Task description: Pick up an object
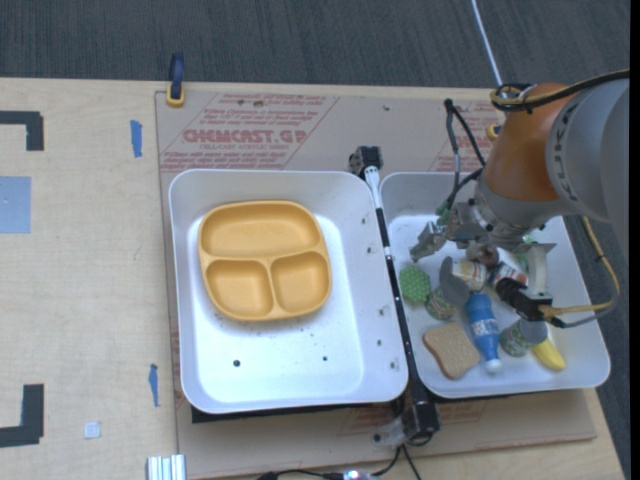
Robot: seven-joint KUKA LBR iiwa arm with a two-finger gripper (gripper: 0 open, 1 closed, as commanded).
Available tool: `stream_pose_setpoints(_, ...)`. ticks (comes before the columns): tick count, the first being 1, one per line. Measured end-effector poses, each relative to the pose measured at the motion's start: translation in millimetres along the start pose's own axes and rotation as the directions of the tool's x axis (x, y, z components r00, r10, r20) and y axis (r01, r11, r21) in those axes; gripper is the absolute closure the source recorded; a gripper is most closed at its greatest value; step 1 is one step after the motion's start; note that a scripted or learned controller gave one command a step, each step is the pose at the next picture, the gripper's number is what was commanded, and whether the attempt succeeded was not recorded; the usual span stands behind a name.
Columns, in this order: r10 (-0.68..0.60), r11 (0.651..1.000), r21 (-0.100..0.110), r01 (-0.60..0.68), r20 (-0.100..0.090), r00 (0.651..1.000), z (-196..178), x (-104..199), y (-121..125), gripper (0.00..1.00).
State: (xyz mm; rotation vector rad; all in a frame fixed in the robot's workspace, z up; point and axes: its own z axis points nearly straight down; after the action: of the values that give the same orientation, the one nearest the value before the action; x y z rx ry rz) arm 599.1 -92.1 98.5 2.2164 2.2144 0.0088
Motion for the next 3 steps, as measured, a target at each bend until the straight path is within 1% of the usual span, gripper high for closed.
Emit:
stream_pose_setpoints(1, 0.0, 1.0, -0.003, 0.0, 0.0, 1.0, -10.5, 0.2, 1.2, 1.0)
stream_pose_setpoints(2, 0.0, 1.0, 0.006, 0.0, 0.001, 1.0, 10.5, -89.3, -53.6, 1.0)
stream_pose_setpoints(3, -0.003, 1.0, 0.007, 0.003, -0.002, 1.0, -43.0, -19.5, -30.6, 1.0)
